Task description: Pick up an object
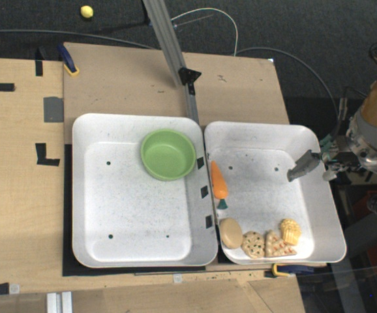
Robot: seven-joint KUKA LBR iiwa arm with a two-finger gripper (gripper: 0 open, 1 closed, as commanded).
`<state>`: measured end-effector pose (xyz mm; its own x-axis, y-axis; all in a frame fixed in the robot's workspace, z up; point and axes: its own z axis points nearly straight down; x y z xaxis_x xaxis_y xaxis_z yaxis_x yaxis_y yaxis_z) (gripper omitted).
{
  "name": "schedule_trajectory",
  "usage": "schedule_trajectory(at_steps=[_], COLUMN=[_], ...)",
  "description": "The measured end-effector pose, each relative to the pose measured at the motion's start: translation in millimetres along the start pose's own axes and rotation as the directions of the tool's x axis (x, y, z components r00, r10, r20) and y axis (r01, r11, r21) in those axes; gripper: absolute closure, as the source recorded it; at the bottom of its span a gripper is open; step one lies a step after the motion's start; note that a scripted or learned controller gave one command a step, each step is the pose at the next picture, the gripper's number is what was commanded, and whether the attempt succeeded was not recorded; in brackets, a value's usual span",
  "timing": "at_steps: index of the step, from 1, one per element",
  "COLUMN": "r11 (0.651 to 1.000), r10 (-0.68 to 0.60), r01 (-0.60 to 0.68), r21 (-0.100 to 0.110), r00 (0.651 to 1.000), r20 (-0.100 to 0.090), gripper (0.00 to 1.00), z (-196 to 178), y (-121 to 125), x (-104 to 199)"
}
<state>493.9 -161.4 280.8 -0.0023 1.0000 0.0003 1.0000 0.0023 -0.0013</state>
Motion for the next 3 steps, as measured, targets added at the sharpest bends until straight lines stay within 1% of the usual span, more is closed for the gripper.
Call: schedule_trajectory(at_steps=[1,2,3], r11=[1.000,1.000,1.000], r10=[0.000,0.002,0.002], r01=[0.000,-0.002,-0.002], r21=[0.000,0.007,0.008], r00=[1.000,1.000,1.000], r20=[0.000,-0.001,-0.002], gripper=[0.00,0.00,0.00], z=[0,64,129], y=[0,-2,-3], x=[0,1,3])
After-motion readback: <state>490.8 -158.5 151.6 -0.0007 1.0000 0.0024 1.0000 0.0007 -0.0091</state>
